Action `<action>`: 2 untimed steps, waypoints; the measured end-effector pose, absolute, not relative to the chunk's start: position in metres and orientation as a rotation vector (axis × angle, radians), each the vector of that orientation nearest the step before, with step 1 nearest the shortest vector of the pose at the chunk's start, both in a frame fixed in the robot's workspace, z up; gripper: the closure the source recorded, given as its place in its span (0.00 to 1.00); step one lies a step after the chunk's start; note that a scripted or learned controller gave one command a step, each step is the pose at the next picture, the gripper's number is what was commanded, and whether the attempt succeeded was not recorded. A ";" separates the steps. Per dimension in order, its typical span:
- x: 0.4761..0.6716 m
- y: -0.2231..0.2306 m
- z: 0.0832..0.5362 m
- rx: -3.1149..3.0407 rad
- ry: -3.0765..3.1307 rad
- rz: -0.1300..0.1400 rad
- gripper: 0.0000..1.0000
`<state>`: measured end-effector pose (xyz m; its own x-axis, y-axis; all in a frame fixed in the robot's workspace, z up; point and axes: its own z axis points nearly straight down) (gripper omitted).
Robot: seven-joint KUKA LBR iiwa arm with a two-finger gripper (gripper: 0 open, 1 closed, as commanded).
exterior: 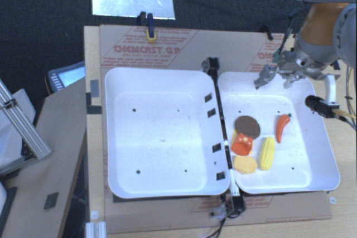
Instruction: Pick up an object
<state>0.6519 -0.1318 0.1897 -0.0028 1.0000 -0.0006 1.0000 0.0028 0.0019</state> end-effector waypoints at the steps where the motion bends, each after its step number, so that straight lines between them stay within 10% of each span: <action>1: 0.668 -0.150 0.099 2.220 2.223 -0.003 0.00; 2: 0.669 -0.097 0.084 2.212 2.231 0.003 0.00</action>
<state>0.6693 -0.0974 0.0843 -0.0085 1.0000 0.0011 1.0000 0.0085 0.0013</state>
